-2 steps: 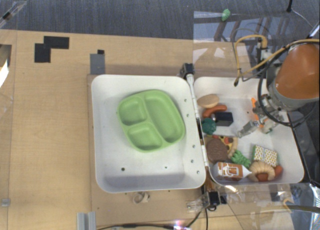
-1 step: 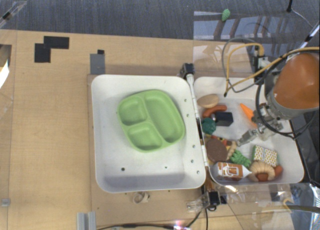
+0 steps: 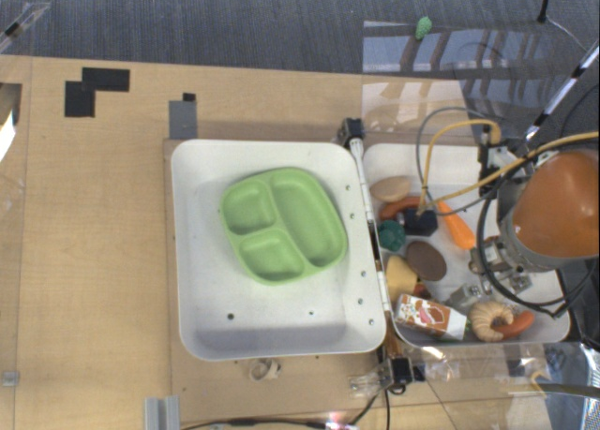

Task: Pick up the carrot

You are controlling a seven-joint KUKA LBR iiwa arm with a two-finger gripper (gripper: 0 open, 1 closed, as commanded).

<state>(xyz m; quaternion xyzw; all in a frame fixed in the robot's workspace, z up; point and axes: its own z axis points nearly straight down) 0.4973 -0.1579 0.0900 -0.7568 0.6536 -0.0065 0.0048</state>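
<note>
Carrot point(image 3: 457, 229) lies in the right bin point(image 3: 559, 333), upper-middle area, tilted, loose among the clutter. Nothing has hold of it.

Right beside its top end: a dark blue-black item point(image 3: 421, 222), a reddish sausage-like piece point(image 3: 401, 205) and a tan oval point(image 3: 393, 186). Further down: brown oval point(image 3: 426, 259), yellow wedge point(image 3: 401, 277), small carton point(image 3: 430, 317), pretzel-like thing point(image 3: 492, 318). Green tray point(image 3: 282, 222) sits in the left bin point(image 3: 202, 325), irrelevant here.

The hand point(image 3: 498, 270) is under the orange-banded wrist, just right of the carrot and lower; the wrist and cables point(image 3: 441, 152) block it, so I can't tell how far open it is or whether it has anything.

Risks, as I read it:
- Descent is offset from the carrot → closes on air or the bin floor.
- Carrot is slim and tapered → slips out if pinched near the tip.
- Neighbours at its top end → a finger lands on one, or grabs the wrong item.
- Cables hang close over the bin → could snag.
</note>
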